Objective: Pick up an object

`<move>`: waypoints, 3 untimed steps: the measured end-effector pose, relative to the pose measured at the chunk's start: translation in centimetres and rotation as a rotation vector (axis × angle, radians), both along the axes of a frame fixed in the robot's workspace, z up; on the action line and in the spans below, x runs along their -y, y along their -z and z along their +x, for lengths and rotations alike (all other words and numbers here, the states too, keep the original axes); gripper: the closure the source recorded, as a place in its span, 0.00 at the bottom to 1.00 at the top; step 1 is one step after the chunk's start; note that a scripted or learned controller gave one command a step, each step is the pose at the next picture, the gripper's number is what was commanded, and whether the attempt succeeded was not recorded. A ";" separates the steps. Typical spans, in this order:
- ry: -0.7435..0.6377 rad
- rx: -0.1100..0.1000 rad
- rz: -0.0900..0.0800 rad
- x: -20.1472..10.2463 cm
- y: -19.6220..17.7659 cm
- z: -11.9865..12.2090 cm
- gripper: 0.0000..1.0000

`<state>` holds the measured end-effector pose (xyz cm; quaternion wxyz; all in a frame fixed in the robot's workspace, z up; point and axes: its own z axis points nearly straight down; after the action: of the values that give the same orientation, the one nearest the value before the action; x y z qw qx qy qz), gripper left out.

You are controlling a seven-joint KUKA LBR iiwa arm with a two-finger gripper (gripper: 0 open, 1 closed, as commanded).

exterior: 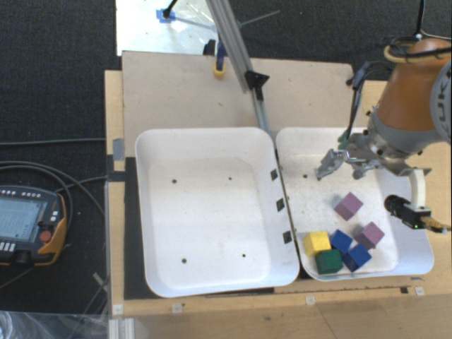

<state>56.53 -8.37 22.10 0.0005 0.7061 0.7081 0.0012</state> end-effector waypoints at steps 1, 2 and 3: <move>-0.002 0.002 -0.002 4.0 11.2 -0.5 0.00; 0.004 0.006 -0.004 3.7 12.9 -7.0 0.00; -0.001 0.007 -0.004 2.9 9.0 -7.9 0.00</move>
<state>48.66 -11.30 13.11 0.0042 0.7059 0.7083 0.0021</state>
